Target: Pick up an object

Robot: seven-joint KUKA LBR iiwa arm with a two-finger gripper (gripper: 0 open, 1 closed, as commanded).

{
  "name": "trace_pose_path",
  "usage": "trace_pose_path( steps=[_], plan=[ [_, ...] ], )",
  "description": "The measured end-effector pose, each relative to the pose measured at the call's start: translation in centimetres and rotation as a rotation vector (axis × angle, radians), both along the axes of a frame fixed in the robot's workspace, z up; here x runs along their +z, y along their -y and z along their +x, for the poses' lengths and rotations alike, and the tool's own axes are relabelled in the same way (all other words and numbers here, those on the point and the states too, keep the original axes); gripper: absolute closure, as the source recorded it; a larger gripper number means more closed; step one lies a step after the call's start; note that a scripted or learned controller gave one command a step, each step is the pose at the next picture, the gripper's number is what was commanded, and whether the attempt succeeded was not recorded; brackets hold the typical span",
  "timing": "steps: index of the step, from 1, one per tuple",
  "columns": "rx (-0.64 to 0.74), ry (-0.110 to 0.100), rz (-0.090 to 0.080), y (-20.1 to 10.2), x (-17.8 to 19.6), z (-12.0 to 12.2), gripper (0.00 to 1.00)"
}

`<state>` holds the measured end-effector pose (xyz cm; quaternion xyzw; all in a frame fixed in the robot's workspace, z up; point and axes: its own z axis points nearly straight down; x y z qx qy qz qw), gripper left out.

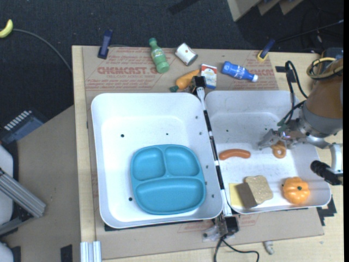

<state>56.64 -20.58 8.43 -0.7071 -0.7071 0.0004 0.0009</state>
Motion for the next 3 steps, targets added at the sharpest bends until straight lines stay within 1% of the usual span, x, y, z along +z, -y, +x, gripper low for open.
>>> trace_pose_path(
  steps=[1,2,3],
  plan=[
    [0.000,0.003,-0.001,0.0,1.1,0.1,1.00],
    [0.001,0.004,-0.001,-6.8,0.1,-1.9,1.00],
    [0.003,0.004,0.000,-15.7,10.1,-0.5,1.00]
  ],
)
